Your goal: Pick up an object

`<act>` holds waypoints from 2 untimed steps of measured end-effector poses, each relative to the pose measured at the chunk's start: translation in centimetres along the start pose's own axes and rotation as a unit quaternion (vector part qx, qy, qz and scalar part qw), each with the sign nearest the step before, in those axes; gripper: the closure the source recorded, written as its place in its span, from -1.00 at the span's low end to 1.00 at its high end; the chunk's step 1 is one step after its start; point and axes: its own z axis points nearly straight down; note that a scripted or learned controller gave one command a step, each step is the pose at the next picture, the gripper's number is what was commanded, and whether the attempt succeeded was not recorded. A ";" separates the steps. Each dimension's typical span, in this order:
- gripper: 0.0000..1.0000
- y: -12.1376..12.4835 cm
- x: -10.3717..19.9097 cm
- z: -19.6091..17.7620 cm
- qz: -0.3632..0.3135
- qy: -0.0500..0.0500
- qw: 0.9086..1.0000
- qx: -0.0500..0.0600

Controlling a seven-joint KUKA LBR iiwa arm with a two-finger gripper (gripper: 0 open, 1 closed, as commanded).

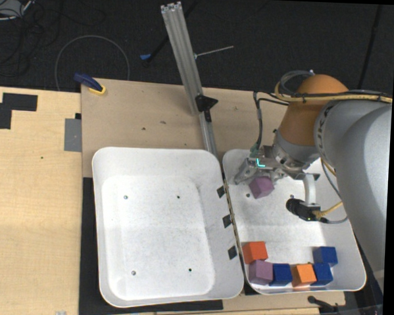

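**End effector over a purple block in the right bin**

The end effector [259, 171] sits in the upper part of the right bin [349, 277], reached by the grey arm [358, 152] with its orange band [305, 110] coming in from three o'clock. A purple block [262, 186] lies directly under it, at its six o'clock, touching or nearly touching its lower end. Whether the block is actually clasped cannot be told, since the wrist hides the contact from this slanted angle. A small green light glows on the end effector body just above the block.

At five o'clock from the end effector, well apart along the near wall of the same bin, lies a cluster of blocks: an orange block [255, 251] with a second purple block [261, 271] just below it, then a blue block [282, 274], another orange block [303, 275] and two more blue blocks [325, 257] at the right end, packed close together.

At nine o'clock stands the left bin [118, 162], side by side with the right one. Both rest on the pale wooden worktop [140, 111]. A slanted aluminium rail [185, 61] rises at eleven o'clock, and a blue-handled clamp [89, 83] sits at the worktop's far left corner.
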 end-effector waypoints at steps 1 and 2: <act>-1.00 0.4 -5.9 -0.1 0.002 -0.001 1.000 -0.001; -1.00 -3.4 -3.0 -0.2 0.002 -0.002 1.000 -0.001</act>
